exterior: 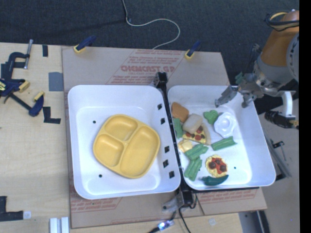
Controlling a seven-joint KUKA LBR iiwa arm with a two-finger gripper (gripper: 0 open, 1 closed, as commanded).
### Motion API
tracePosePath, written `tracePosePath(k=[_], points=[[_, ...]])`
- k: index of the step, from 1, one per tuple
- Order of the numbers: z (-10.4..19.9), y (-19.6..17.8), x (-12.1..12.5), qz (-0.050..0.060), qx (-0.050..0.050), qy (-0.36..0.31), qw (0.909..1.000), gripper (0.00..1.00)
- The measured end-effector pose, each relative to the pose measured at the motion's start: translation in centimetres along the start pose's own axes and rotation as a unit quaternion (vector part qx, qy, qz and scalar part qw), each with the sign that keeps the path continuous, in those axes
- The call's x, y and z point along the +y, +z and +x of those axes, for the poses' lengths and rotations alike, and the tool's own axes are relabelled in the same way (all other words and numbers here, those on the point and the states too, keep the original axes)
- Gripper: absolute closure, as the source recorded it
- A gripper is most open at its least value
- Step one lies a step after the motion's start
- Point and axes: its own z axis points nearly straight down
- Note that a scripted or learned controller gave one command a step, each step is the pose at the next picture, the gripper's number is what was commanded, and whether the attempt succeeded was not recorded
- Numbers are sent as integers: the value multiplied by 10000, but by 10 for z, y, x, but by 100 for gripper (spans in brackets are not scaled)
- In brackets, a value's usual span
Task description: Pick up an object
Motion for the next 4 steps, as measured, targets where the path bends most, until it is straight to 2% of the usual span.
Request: tracePosePath(k=[1,3,4], points=[[0,-10,3,-72,-15,-17,10000,0],[1,106,7,-80,-31,-31,10000,0],[1,90,9,-110,-38,-36,9999,100]])
